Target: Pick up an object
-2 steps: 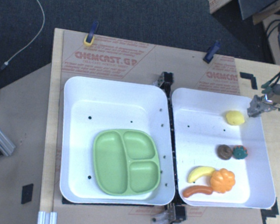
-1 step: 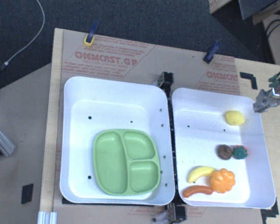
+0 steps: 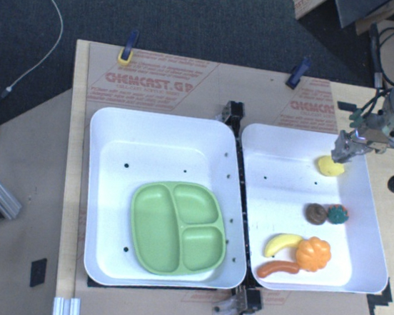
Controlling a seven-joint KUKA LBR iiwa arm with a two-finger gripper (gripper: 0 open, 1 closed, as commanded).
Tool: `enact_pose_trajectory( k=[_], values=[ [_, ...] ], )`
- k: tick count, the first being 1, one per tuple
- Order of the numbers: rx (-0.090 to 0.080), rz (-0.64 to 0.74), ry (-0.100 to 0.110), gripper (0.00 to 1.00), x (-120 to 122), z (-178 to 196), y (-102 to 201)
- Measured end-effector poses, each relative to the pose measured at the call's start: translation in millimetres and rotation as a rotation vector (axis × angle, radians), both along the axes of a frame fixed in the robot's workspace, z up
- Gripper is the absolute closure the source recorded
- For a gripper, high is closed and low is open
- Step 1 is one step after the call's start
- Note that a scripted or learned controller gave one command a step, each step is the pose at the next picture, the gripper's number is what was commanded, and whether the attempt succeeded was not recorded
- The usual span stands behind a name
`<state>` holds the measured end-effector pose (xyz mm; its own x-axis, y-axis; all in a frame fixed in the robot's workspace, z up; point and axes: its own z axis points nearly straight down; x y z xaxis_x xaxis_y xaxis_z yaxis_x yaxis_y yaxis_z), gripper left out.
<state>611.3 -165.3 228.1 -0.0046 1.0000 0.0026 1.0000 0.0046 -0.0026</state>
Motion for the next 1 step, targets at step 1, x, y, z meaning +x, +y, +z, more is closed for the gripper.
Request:
enact_pose_trajectory(
  k=[1],
  values=[
    [0.0, 0.001, -0.001, 1.0, -10.7, 9.2, 48.1]
  ],
)
